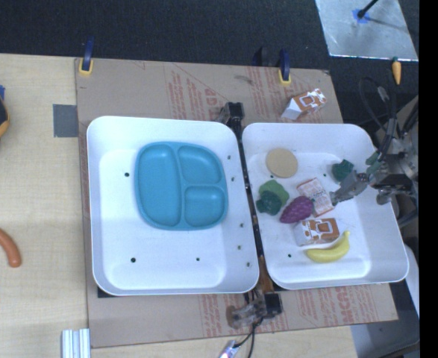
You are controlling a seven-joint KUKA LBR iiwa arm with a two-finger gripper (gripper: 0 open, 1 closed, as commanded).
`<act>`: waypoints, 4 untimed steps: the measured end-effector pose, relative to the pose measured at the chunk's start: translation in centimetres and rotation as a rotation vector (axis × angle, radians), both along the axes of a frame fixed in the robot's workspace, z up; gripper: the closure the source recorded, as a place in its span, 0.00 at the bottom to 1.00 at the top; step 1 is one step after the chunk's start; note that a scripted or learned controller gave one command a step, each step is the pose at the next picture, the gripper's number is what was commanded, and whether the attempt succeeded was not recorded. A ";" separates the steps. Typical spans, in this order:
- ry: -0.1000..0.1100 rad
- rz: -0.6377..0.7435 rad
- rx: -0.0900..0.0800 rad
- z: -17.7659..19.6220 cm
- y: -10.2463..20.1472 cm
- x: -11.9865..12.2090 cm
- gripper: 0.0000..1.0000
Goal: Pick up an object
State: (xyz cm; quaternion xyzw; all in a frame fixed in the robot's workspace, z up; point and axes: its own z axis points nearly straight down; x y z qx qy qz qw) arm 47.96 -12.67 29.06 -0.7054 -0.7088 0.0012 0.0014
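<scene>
gripper low over the right bin, nothing in its grasp

the gripper (347,192) sits inside the right bin (383,259), just right of the small carton (315,194); whether it is parted or closed cannot be told. candidate objects lie close together: grape bunch (297,209), broccoli (271,197), second carton (317,231), banana (328,250), cookie (282,162), a dark green piece (342,170). choose one with free sides, such as the banana or cookie; centre over it, descend vertically, close, lift slowly.
</scene>
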 end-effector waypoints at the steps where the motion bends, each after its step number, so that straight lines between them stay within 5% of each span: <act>1: 0.001 0.000 -0.001 -14.3 2.8 4.0 0.00; 2: -0.006 0.000 -0.003 -19.6 0.7 8.1 0.00; 3: -0.008 0.000 -0.009 -18.5 0.4 8.1 1.00; 4: -0.009 0.000 -0.009 -18.5 0.4 8.1 0.00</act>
